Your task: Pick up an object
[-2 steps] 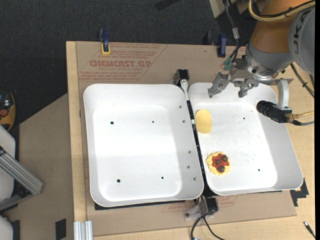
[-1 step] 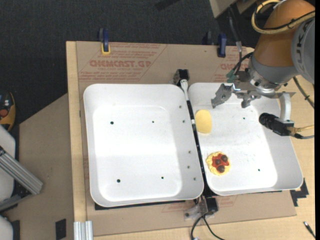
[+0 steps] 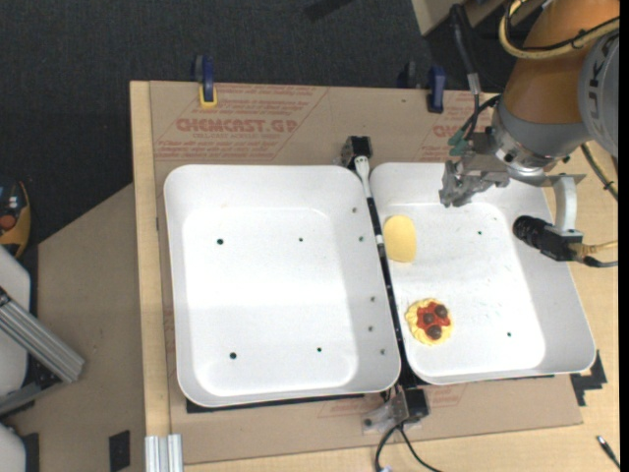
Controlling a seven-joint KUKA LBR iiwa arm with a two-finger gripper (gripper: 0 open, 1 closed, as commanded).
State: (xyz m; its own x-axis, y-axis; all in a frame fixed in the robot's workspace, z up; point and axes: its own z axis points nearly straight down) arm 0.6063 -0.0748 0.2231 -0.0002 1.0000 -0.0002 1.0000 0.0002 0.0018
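Note:
Two objects lie in the right bin (image 3: pixel 550 357). A pale yellow, egg-shaped object (image 3: pixel 399 238) rests near the bin's left wall. A small round yellow piece with red and dark toppings (image 3: pixel 430 322) sits further forward, also near the left wall. My gripper (image 3: pixel 456 193) hangs over the bin's back part, to the right of the yellow egg shape and apart from it. Nothing shows between its fingers.
The left bin (image 3: pixel 187 293) stands beside the right one on a cardboard-covered bench. A black bar (image 3: pixel 371 226) runs between the bins. Blue clamps (image 3: pixel 204 75) hold the board at the back. A black cylinder (image 3: pixel 543 237) juts over the right bin's right side.

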